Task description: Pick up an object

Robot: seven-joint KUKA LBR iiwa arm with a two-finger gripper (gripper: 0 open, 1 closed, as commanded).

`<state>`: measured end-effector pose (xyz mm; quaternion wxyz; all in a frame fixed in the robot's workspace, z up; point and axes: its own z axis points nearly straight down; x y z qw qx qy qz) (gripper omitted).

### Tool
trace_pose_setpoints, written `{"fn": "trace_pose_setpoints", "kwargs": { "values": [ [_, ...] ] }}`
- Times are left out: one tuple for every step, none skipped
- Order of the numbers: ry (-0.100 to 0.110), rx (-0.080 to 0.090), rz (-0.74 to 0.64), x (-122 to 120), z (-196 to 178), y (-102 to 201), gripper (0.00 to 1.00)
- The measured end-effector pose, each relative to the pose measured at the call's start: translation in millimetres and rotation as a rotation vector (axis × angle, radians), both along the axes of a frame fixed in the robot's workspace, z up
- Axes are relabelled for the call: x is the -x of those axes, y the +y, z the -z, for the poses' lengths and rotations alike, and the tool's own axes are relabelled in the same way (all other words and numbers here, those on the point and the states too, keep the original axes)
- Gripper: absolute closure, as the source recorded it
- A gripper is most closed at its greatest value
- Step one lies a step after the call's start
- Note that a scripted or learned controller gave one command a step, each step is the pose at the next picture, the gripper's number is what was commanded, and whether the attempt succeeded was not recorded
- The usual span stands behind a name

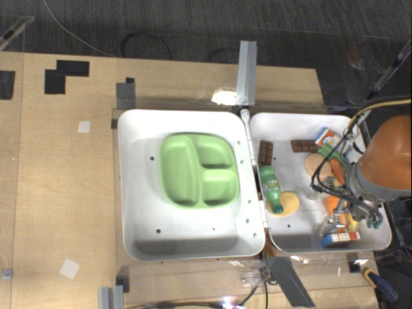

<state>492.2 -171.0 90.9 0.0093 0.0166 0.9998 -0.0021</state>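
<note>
Clutter crowds our gripper (341, 221) at the right bin's (283, 240) five o'clock corner; whether it grips anything we cannot tell. Carrot (336, 172) and box (340, 238) lie close, so we risk a pinch on two. Bottle (271, 190) lies at nine o'clock.

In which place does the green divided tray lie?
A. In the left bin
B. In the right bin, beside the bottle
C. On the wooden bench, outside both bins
A: the green divided tray lies in the middle of the left bin, while the green bottle is in the right bin.
</note>
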Motion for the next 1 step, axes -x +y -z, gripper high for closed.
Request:
{"fn": "trace_pose_setpoints", "kwargs": {
  "values": [
    [-0.019, 0.005, -0.008, -6.3, -14.3, 0.5, 1.00]
  ]
}}
